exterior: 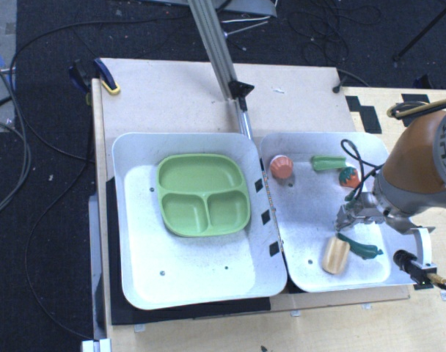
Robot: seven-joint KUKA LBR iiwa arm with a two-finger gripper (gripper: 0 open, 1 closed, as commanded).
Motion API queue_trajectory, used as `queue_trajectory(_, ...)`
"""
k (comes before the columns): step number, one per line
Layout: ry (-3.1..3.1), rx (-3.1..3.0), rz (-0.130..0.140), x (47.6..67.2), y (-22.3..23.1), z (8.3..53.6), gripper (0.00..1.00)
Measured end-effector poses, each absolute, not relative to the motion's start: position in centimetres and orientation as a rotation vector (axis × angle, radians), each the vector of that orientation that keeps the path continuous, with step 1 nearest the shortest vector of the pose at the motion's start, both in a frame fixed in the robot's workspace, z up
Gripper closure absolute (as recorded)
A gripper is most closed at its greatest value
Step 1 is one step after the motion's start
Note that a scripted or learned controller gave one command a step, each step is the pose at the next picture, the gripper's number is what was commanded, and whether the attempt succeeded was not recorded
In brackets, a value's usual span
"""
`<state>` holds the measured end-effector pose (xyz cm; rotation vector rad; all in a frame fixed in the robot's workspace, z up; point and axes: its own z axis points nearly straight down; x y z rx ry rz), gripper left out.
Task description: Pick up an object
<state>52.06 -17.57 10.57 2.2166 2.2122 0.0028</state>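
My gripper (352, 220) hangs low over the right bin (304, 218), near its right side. Just below it lies a teal green piece (362, 248), with a tan cylinder (335, 255) to that piece's left. Whether the gripper touches the teal piece cannot be made out. Further back in the same bin are an orange-red ball (282, 167), a green elongated toy (327, 164) and a small orange and green toy (348, 176). The arm's grey body with its orange band (421, 160) covers the bin's right edge.
The left bin (135, 270) holds a green divided plate (204, 194). A slanted metal pole (216, 42) rises behind the bins, ending at their shared edge. A cable (355, 156) loops above the gripper. Bare wooden benchtop lies behind both bins.
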Motion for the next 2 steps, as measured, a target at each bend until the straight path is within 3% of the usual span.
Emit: queue_trajectory(2,2.220,2.213,0.005,51.6,-16.6,22.7,1.00)
